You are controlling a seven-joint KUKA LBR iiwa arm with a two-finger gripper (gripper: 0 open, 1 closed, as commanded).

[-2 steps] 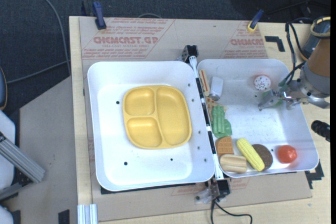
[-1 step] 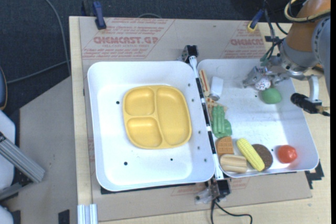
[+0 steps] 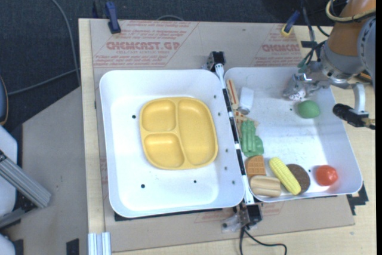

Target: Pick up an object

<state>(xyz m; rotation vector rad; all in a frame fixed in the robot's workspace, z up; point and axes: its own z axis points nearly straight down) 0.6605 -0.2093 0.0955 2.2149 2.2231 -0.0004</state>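
Over the right bin, the arm reaches in from the right, its gripper hanging low beside a green ball; whether its fingers are apart cannot be told.

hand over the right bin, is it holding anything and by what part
Nothing shows in the hand. It hangs over the far side of the right bin, just above the green ball, which lies apart on the bin floor.
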